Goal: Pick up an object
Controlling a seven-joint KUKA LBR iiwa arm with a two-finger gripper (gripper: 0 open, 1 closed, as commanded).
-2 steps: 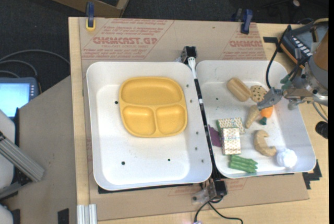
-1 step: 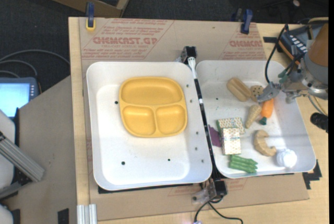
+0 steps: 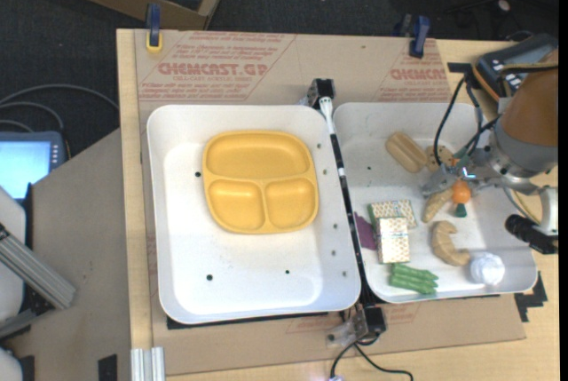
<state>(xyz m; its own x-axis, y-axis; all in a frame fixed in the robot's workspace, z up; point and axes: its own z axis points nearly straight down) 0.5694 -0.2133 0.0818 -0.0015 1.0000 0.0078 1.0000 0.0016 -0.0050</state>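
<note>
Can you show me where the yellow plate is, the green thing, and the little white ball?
yellow plate (image 3: 259, 180): camera view, on its middle divider, in the left bin.
green thing (image 3: 413, 278): camera view, on its middle, right bin's near edge.
white ball (image 3: 486, 267): camera view, on its top, right bin's near corner.

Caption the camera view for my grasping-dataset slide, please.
KUKA arm's hand low over the cluttered right bin; a yellow divided tray sits in the left bin.

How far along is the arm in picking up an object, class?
Done: the arm has reached into the right bin, its gripper low among the toy foods. In hand: it sits by a small orange piece; a grasp cannot be confirmed. Left: lifting something clear. The yellow tray sits in the left bin.
</note>
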